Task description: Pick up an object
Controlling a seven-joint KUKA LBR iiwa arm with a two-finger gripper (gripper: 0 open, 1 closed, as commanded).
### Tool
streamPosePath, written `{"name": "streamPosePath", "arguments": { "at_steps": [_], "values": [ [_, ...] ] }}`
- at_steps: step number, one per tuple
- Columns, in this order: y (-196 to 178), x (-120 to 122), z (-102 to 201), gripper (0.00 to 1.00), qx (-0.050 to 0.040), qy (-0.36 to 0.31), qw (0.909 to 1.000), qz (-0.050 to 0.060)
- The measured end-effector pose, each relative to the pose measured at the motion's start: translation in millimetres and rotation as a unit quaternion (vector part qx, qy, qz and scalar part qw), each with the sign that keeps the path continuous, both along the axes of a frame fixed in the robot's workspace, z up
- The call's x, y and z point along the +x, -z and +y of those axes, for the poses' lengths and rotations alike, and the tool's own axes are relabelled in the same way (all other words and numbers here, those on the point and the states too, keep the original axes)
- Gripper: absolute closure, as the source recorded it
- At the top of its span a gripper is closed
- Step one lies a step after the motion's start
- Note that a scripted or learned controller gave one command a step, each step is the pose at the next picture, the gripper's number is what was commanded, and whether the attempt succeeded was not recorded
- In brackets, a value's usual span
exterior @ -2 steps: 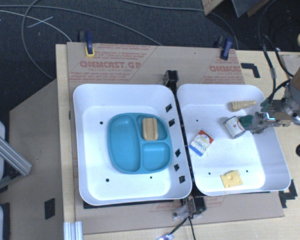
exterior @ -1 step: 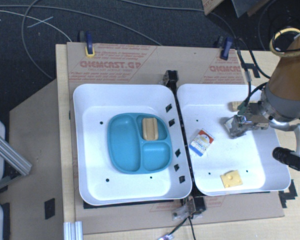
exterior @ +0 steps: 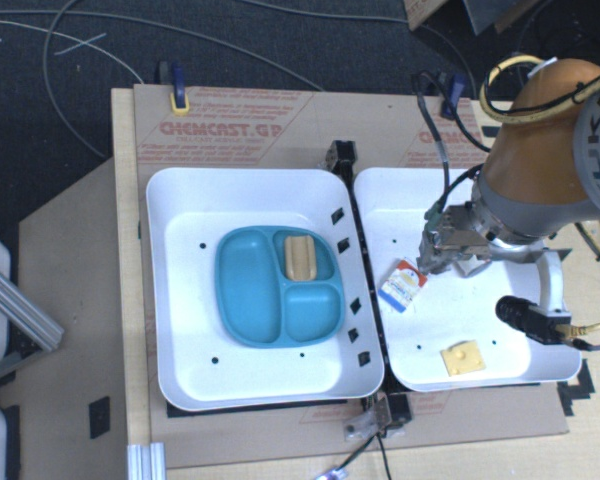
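Arm enters from the right, orange band above the wrist, and hangs over the right bin (exterior: 500, 363). Gripper (exterior: 435, 256) sits low in that bin's middle, tip pointing toward the divider between the two bins. Finger state: cannot tell, the wrist body hides them from above.

Small packet (exterior: 401, 286), white with red and blue print, lies flat on the right bin floor just beside the gripper, on its lower-left side. Contact between the two: cannot tell; nothing is seen clamped.

Yellow block (exterior: 463, 358) lies near the front edge of the same bin, well apart from the gripper and below the packet.

Left bin (exterior: 180, 218) holds a blue divided plate (exterior: 250, 288) at its centre. A tan block (exterior: 300, 258) rests in the plate's upper-right compartment, on the far side of the divider from the gripper.

Both bins sit on a cardboard sheet (exterior: 240, 118) with red print, clamped at the back edge
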State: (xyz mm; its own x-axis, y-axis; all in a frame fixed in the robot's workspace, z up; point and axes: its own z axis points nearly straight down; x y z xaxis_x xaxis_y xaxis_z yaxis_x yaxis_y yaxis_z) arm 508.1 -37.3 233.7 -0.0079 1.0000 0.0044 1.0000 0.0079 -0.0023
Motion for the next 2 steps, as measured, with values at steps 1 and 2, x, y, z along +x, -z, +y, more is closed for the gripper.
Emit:
{"name": "streamPosePath", "arguments": {
  "at_steps": [1, 2],
  "values": [
    [-7.3, -8.2, 55.4, 1.0, -0.0003, 0.0, 1.0, 0.0],
    [6.8, -11.1, 101.6, 1.0, -0.0012, 0.002, 1.0, 0.001]
  ]
}}
